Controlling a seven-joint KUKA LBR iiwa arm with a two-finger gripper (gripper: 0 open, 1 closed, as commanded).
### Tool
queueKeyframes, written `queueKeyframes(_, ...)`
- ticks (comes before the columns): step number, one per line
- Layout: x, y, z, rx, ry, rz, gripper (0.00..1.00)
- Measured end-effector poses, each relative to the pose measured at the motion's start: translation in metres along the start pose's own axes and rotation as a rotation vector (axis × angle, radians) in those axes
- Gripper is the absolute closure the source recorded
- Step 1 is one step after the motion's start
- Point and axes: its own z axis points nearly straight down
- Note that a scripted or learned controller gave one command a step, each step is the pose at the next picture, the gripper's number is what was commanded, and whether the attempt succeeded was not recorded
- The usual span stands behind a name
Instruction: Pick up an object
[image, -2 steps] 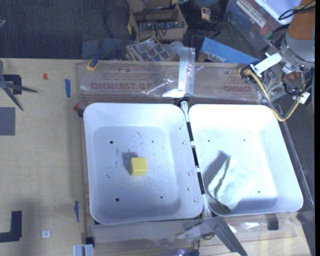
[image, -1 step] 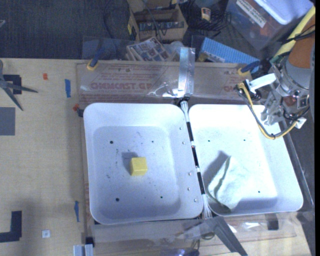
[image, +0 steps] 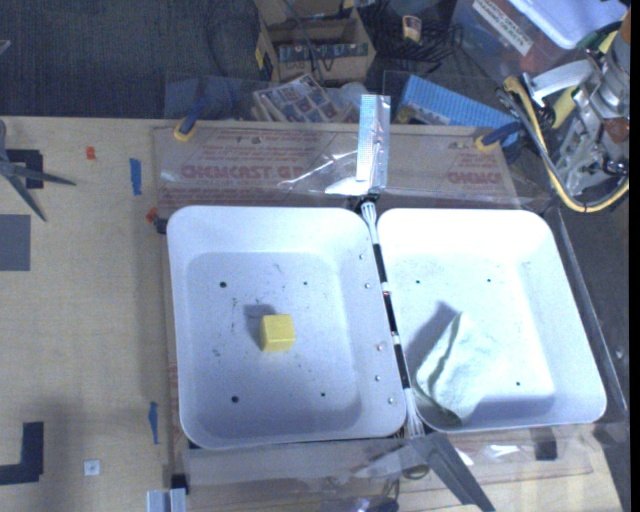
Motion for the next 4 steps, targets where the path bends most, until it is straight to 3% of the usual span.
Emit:
queueKeyframes(1, -0.013, 0.060, 0.114, 0.002, -0.003, 0.037, 1.00)
queueKeyframes(2, -0.011, 0.058, 0.103, 0.002, -0.003, 0.032, 1.00)
queueKeyframes(3, -0.028, 0.052, 0.036, 0.000, 0.001, 0.020, 1.00)
queueKeyframes(4, -0.001, 0.068, 0.091, 0.002, -0.003, 0.031, 1.00)
